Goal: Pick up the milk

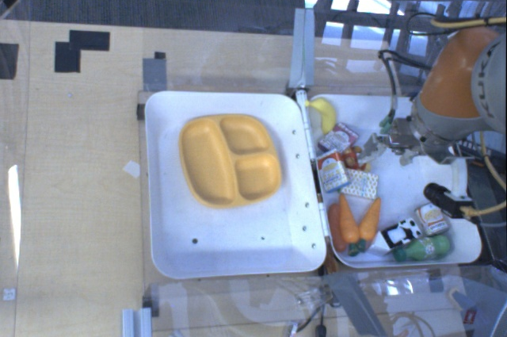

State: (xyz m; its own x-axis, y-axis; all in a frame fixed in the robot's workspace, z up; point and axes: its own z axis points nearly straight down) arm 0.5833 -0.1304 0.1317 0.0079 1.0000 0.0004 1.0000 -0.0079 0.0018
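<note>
While the arm is reaching in from the right over the right bin, its jaws are hanging above the bin's upper middle, near some small packets. Whether the jaws are released or clenched cannot be told from this angle, and nothing is showing between them. The milk, a small black-and-white carton, is lying near the front edge of the right bin, well apart from the jaws. It is sitting just beside a green bottle and a small box, with two carrots lying to its left. A banana is resting at the bin's back left corner. The left bin is holding a yellow tray, and both bins are sitting on the desk.
</note>
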